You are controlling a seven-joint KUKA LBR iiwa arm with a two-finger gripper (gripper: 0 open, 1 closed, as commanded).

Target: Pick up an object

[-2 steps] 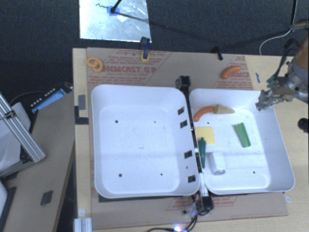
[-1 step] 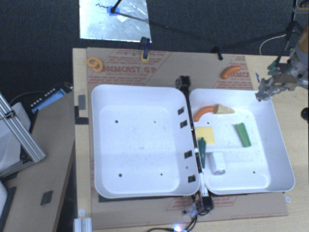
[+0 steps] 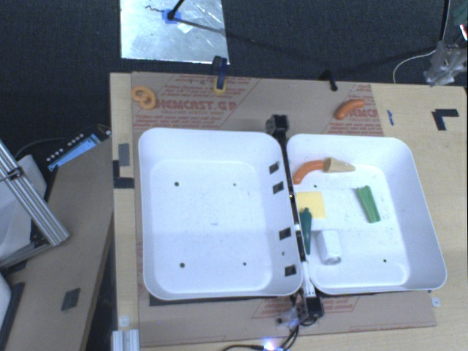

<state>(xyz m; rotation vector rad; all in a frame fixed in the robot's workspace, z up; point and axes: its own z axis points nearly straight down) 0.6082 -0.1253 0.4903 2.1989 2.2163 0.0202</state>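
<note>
The right bin [image 3: 417, 196] holds several small objects. An orange curved piece [image 3: 308, 170] lies near its back left, touching a tan cone-like piece [image 3: 338, 166]. A yellow square block [image 3: 310, 202] sits below them, with a dark green stick [image 3: 306, 229] at the bin's left wall. A bright green bar [image 3: 368, 203] lies toward the middle right. A white cylinder [image 3: 330, 246] rests near the front.
The left bin [image 3: 153, 196] stands beside the right one, joined by a black clamp strip [image 3: 291, 210]. On the cardboard bench behind lie an orange sausage shape [image 3: 349, 109], a tan ring [image 3: 143, 97] and a blue-yellow clamp [image 3: 219, 75].
</note>
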